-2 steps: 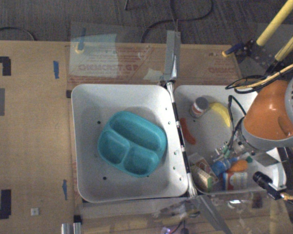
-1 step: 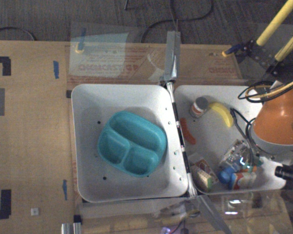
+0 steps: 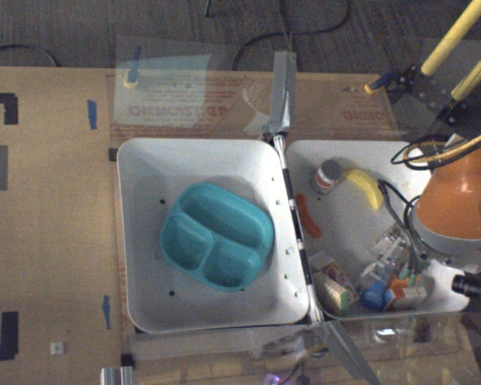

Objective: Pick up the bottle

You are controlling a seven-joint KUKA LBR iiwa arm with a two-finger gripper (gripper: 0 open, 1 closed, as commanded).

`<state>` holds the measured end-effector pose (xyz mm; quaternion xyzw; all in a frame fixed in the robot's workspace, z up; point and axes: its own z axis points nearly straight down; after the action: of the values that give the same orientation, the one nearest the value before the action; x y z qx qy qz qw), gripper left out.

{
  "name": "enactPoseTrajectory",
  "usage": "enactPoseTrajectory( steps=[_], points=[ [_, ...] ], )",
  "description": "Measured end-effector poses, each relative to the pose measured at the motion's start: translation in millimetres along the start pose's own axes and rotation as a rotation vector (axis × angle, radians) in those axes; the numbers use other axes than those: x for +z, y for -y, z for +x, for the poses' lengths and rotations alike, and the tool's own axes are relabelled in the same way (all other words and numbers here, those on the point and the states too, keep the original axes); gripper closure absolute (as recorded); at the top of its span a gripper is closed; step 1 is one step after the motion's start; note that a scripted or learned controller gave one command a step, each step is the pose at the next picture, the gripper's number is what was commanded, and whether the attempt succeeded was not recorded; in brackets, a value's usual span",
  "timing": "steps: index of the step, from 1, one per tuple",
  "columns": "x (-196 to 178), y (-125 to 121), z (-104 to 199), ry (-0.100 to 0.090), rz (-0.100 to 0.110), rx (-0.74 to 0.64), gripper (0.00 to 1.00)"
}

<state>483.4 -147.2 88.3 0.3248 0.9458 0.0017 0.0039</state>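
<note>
A small bottle (image 3: 394, 297), whitish with a blue end and an orange patch, lies on its side at the front edge of the right bin (image 3: 349, 235). My gripper (image 3: 391, 253) hangs from the grey and orange arm (image 3: 457, 203) just behind the bottle, low in the bin's right half. It appears a little apart from the bottle, and I see nothing between its fingers.
In the right bin are a grey-lidded can (image 3: 328, 175), a yellow banana (image 3: 365, 188), a red strip (image 3: 309, 218) by the left wall and a brownish pack with a green end (image 3: 337, 292) beside the bottle. A teal divided plate (image 3: 216, 236) lies in the left bin (image 3: 144, 215).
</note>
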Motion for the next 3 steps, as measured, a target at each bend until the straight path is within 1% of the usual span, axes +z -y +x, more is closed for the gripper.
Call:
enactPoseTrajectory(
  steps=[1, 2, 3],
  points=[
    [-62, -34, 28, -0.005, 0.005, 0.140, 0.00],
    [-29, -35, 24, 0.002, -0.006, 0.170, 0.00],
    [-96, -84, -13, -0.004, 0.007, 0.414, 0.00]
  ],
)
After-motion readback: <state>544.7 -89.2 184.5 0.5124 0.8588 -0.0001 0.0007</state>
